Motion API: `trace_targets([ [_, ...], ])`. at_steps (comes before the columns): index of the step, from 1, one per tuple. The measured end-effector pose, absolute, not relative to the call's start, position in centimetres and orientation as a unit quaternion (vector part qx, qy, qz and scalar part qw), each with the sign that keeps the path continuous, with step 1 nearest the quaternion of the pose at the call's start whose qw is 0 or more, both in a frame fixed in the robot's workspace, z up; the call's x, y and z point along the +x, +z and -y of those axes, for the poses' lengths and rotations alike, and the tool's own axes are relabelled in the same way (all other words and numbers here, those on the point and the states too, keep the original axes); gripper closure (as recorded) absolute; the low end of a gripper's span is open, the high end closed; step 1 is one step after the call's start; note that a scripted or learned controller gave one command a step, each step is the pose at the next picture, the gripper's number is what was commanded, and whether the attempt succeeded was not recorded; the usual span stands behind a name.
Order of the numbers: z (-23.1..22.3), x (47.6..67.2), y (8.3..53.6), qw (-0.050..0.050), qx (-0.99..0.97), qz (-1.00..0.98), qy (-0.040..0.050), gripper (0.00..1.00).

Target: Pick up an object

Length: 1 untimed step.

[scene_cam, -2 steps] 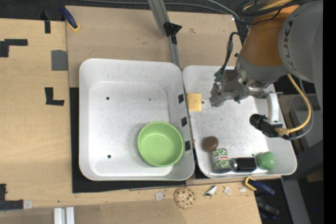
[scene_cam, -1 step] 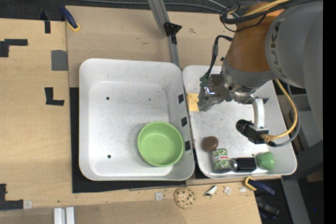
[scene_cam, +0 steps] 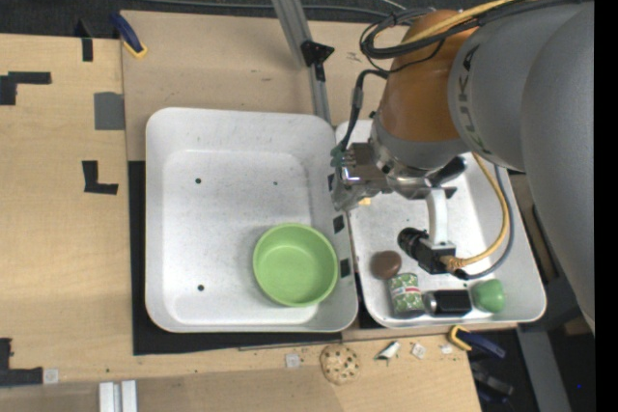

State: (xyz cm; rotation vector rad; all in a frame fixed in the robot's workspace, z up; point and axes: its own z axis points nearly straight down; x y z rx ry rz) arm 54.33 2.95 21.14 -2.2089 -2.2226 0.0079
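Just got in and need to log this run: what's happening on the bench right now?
The arm reaches in over the right bin, trying to pick something up. That bin holds a brown disc, a small can, a black object and a green ball, all lying loose near its front edge. The left bin holds a green bowl. I can't see anything grasped.

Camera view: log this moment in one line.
grey arm with orange band above right white bin | round green bowl in left white bin | grasp: unconfirmed
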Motion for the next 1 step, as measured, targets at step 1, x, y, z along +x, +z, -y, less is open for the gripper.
trace_targets([
  [1,-7.37,51.88,21.12,0.005,-0.705,0.709,0.0036,1.0],
])
